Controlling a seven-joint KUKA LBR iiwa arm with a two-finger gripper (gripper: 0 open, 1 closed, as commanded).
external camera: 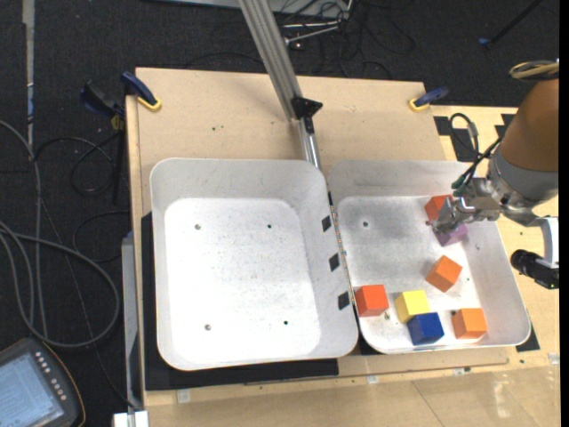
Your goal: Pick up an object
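Note:
My gripper (pixel 452 219) reaches down into the right bin (pixel 391 238) near its far right side. Its tip sits over a purple block (pixel 454 233), with an orange block (pixel 435 207) just left of it. Whether anything is held cannot be made out. More blocks lie toward the bin's front: an orange one (pixel 444 273) in the middle right, an orange one (pixel 372 300) at the front left, a yellow one (pixel 412 305), a blue one (pixel 426 327) and another orange one (pixel 468 323).
The left bin (pixel 236 261) stands beside the right one, with a ridge of black clips between them. A slanted metal pole (pixel 271 47) crosses the far side of the bench. Clamps sit at the board's far corners.

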